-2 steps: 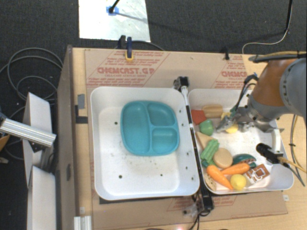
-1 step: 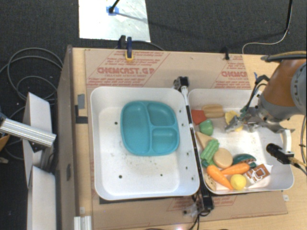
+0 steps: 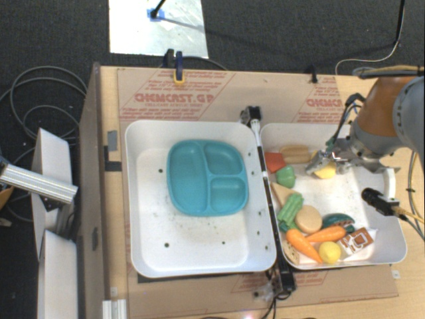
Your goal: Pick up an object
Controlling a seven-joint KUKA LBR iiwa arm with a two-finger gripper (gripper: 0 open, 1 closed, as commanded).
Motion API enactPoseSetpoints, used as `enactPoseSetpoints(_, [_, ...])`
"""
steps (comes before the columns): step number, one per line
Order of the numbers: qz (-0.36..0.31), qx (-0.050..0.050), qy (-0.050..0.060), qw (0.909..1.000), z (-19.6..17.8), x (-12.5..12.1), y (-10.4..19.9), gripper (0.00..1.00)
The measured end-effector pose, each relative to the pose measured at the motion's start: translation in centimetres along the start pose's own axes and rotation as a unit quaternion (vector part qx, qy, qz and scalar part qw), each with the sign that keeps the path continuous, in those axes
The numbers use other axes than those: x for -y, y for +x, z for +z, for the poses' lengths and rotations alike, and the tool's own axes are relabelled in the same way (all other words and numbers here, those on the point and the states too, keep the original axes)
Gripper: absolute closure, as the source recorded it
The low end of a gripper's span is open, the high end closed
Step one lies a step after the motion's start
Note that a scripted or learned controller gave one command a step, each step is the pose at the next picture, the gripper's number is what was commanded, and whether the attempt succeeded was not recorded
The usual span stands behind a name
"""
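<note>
My gripper [image 3: 325,165] reaches in from the right over the back of the right bin [image 3: 392,244]. It is shut on a small yellow fruit [image 3: 325,173], which shows between its metal fingers [image 3: 313,167]. Just left of it lie a tan bread roll [image 3: 295,154], a red piece [image 3: 272,161] and a green pepper [image 3: 285,176]. Toward the bin's front lie a green cucumber [image 3: 290,208], a tan round biscuit [image 3: 307,218], two carrots [image 3: 325,234], a yellow lemon [image 3: 330,251], a teal item [image 3: 340,218] and a brown-and-white packet [image 3: 355,239].
The left bin [image 3: 149,244] holds a teal divided plate [image 3: 207,178]. A black divider [image 3: 265,191] runs between the bins. A black part of the arm's wrist [image 3: 378,201] hangs over the right bin's right side. Bare white floor [image 3: 345,195] lies below the gripper.
</note>
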State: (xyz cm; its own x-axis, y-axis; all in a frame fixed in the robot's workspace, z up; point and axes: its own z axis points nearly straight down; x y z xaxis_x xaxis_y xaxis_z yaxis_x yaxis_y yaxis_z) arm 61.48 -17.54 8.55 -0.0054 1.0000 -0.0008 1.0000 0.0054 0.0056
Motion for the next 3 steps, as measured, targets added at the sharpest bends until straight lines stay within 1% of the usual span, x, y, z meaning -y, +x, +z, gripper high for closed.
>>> enactPoseSetpoints(1, [0.001, -0.001, 0.004, 1.0000, 0.1, 2.1, 1.9, 0.00])
enactPoseSetpoints(2, [0.001, 0.000, 0.000, 1.0000, 0.0, 0.0, -0.1, 0.00])
enactPoseSetpoints(3, [0.000, 0.000, -0.001, 1.0000, -1.1, -0.1, 0.0, 1.00])
